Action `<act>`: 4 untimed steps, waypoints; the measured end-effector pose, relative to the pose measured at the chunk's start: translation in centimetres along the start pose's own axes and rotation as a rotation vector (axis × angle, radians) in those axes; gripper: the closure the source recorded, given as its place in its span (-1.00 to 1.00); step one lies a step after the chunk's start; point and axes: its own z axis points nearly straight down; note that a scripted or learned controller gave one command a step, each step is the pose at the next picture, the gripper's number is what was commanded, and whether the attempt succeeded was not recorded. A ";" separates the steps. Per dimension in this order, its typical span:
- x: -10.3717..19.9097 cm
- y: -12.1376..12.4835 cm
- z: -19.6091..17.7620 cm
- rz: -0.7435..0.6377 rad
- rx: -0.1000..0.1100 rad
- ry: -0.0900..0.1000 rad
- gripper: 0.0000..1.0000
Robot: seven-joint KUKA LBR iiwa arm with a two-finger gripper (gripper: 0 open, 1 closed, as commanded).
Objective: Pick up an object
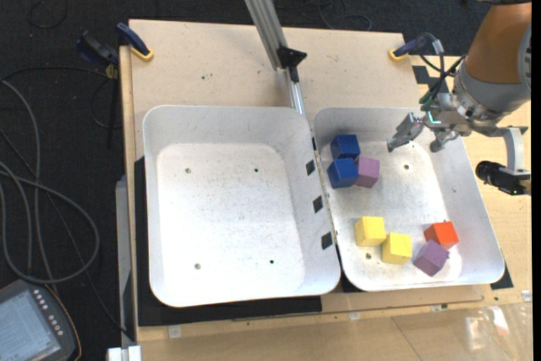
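While the gripper hangs over the right bin's far end with fingers spread and nothing between them, the nearest blocks, two blue ones and a purple one, lie to its left, slightly nearer the camera.

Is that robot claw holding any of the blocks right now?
No. The gripper is open above the right bin, with nothing between its fingers.

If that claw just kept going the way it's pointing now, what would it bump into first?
The gripper points down over the right bin, its fingers spread apart. Straight on, it would probably meet bare bin floor near the back, to the right of the pink block. Depth is hard to judge from this one view.
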 end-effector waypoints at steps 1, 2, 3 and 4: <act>0.0 0.1 -0.2 -0.001 -0.003 -0.001 -1.00; 0.7 0.0 6.1 -0.002 0.002 0.000 -1.00; 0.6 0.7 8.0 -0.001 -0.024 -0.005 -1.00; 0.6 0.9 6.9 0.000 -0.029 -0.005 1.00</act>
